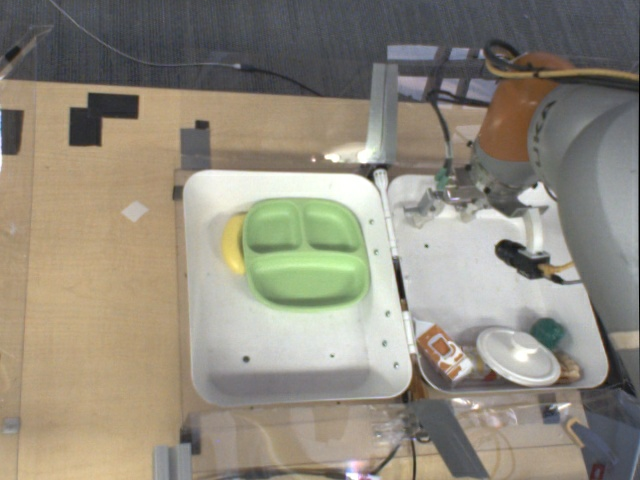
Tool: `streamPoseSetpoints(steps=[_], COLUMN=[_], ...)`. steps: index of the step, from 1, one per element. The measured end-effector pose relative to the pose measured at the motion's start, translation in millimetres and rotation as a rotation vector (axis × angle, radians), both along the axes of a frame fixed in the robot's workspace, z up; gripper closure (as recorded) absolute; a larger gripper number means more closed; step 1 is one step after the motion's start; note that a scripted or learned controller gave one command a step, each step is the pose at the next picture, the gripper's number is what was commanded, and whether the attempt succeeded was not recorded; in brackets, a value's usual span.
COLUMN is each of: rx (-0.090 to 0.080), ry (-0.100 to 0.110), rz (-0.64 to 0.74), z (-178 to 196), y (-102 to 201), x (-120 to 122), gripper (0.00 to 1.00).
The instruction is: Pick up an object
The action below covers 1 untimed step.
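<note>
My gripper [438,200] hangs over the far left corner of the right bin [450,288], low above its white floor, with nothing visibly in it. The objects lie along that bin's near edge: an orange-and-white packet [444,353], a white round lid or bowl [516,356], a small dark green item [548,331] and a brown thing [569,371] partly hidden behind the white one. In the left bin [290,363] a green divided plate [304,251] rests on a yellow banana-like piece [232,244].
The grey arm with its orange band [512,118] covers the right bin's far right corner. A black part on a yellow cable [524,258] hangs by the arm. The metal divider [392,258] separates the bins.
</note>
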<state>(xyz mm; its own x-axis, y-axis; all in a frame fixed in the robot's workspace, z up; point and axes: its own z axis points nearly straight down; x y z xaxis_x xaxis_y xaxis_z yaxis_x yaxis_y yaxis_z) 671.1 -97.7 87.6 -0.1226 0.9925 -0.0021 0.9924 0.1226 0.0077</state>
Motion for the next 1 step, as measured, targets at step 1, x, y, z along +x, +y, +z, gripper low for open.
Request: streamPoseSetpoints(steps=[1], rx=[0.000], ry=[0.000], rz=[0.000], z=[0.0], y=[0.0], x=[0.0], gripper=[0.00])
